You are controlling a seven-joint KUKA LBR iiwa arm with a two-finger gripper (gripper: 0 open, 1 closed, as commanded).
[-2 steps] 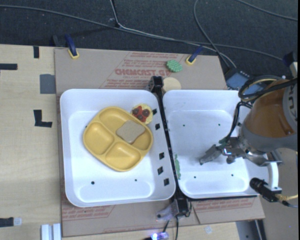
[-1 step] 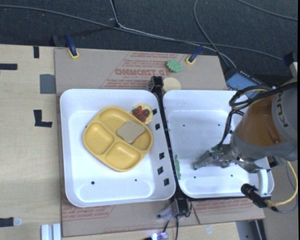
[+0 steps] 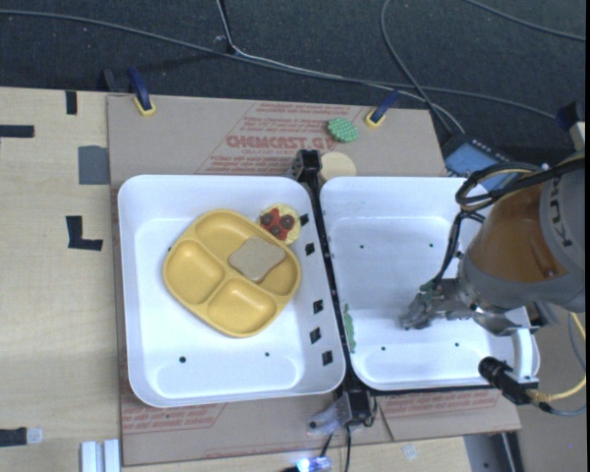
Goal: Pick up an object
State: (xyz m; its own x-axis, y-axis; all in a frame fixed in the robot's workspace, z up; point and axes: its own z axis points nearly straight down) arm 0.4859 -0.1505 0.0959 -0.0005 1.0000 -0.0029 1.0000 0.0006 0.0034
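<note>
A yellow divided plate [image 3: 216, 283] lies in the left bin [image 3: 147, 362]. A tan square piece like toast [image 3: 257, 259] rests in one of its compartments. A small red and dark berry-like item [image 3: 279, 222] sits at the plate's upper right rim. My gripper [image 3: 420, 313] is low in the right bin [image 3: 393, 367], near its lower middle floor, well apart from the plate. The arm's grey and orange body [image 3: 516, 249] covers the bin's right side.
A black divider [image 3: 320, 264] runs between the two bins. A green dotted disc [image 3: 341, 129] and a tan round piece [image 3: 338, 164] lie on the cardboard behind the bins. Cables cross the dark floor at the back.
</note>
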